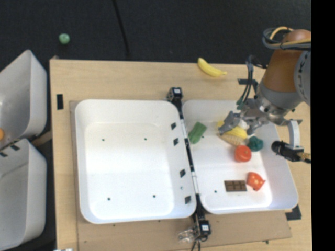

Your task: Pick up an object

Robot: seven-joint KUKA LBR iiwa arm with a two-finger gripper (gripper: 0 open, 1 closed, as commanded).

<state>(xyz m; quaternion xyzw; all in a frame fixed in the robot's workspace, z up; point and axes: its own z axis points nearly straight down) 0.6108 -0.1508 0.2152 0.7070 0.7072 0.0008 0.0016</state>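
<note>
Your left bin (125, 161) sits on the wooden bench (131, 72), white floor bare to view. A black clip (174, 93) marks the far end of the seam where the two bins meet.

Right bin (272, 197), going left to right: a green block (197, 132) lies tilted just beside the seam. A brown chocolate-bar piece (235, 186) lies flat near the near wall. A yellow object (235, 133), corn-like, lies under the gripper (242, 120); grey fingers sit over and against it, but you cannot tell whether they are clamped on it or spread. A red round object (243, 153) lies just near-side of the yellow one. An orange-red object (255, 181) lies just right of the chocolate piece. A dark teal object (256, 143) sits beside the red one, on its right.

A banana (211, 68) lies on the bench beyond the right bin, well apart from the gripper.

The arm (282, 77) reaches in from the right, orange band above the wrist.
</note>
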